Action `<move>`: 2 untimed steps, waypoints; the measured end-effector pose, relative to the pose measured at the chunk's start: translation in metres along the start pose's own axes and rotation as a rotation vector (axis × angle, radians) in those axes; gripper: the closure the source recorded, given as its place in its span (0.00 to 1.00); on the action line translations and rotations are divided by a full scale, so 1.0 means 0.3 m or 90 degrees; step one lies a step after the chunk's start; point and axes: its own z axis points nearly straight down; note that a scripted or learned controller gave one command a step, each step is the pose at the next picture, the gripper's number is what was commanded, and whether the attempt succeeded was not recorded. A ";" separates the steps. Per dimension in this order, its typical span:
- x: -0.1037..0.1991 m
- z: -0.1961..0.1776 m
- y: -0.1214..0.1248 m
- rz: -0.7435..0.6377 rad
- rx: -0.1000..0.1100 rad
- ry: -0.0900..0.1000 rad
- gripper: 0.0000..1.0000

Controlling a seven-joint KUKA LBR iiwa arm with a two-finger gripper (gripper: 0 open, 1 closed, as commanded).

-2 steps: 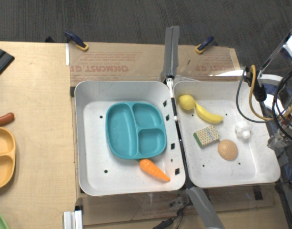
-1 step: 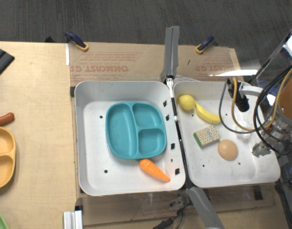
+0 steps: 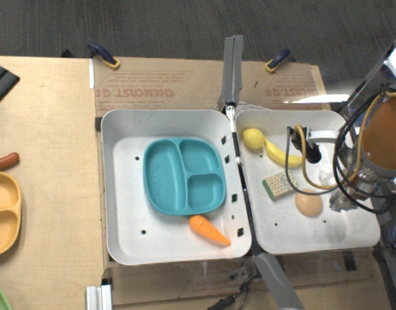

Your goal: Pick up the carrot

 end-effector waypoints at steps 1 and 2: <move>0.086 -0.209 0.147 0.025 0.002 0.001 1.00; 0.070 0.027 0.129 -0.106 0.001 0.000 1.00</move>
